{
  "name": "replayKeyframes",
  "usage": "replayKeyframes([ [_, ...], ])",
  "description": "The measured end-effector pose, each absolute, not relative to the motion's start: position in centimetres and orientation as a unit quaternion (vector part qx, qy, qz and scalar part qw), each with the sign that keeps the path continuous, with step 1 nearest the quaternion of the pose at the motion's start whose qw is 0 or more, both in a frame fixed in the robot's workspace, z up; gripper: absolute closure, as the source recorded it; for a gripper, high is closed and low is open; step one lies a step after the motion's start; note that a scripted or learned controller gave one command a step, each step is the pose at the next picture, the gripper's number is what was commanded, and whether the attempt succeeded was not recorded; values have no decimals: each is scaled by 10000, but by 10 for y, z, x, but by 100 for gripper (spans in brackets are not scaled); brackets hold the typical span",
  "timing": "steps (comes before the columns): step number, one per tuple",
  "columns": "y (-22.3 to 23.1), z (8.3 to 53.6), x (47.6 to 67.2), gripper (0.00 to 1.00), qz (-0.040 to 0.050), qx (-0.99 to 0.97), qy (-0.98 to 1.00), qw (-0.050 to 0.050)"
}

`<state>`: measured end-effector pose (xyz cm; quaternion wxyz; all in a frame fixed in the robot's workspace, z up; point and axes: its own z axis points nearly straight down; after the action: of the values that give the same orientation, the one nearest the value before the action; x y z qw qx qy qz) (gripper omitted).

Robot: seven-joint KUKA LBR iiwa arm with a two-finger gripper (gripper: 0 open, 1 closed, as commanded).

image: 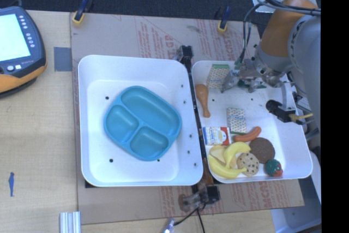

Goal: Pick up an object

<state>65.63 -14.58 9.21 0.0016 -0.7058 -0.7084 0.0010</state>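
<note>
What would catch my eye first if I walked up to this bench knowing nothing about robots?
Probably the bright blue divided plate, lying alone in the middle of the left bin. Next, the heap of toy food in the near corner of the right bin: a yellow banana, a cookie and a sausage. Above that bin's far end hangs the grey arm with its gripper.

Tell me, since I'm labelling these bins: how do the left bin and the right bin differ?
The left bin holds one blue divided plate; the right bin holds many small toy foods, such as a banana and a cookie. The gripper sits over the right bin, not the left bin. Both are shallow and white.
</note>
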Motion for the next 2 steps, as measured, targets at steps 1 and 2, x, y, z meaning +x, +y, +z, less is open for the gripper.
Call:
replayKeyframes([
  [1,-185,113,656,0,7,-7062,-7080,6],
  [2,-124,91,549,0,22,-7050,-7092,24],
])
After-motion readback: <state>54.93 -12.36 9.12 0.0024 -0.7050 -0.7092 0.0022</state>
